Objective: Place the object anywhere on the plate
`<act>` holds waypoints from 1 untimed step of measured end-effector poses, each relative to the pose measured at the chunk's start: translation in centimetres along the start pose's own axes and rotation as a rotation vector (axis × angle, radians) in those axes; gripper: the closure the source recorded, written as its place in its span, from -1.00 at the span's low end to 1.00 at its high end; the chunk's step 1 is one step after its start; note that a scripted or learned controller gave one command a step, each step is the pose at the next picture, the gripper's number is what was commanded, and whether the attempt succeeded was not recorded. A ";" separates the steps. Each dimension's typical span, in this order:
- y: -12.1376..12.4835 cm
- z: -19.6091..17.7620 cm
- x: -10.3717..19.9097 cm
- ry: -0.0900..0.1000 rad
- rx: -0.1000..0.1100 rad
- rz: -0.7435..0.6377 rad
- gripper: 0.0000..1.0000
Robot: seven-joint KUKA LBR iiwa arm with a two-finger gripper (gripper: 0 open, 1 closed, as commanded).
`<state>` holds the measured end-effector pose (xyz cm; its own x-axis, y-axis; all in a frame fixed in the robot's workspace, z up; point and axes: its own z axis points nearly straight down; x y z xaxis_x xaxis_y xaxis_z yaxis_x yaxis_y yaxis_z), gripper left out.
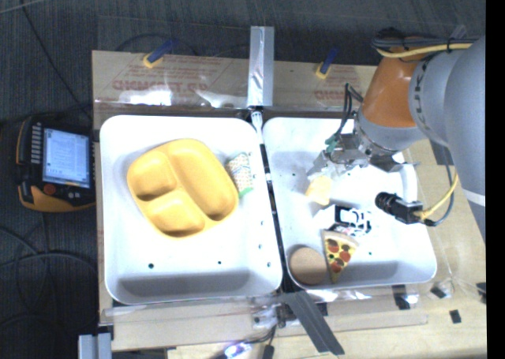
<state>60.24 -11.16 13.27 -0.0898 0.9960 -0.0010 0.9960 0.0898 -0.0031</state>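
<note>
Plate (182,186) | yellow, left bin (118,271) | claw (330,156) above right bin (410,259)

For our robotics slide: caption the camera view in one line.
Arm's gripper hovers over a pale yellow piece in the right bin; yellow plate waits left.

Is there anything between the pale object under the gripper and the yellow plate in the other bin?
The bin walls where the two bins meet lie across the route from the pale object to the plate. A small wrapped item lies beside the plate's right edge.
</note>
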 end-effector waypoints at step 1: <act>0.0 0.0 0.0 0.000 0.000 0.000 -1.00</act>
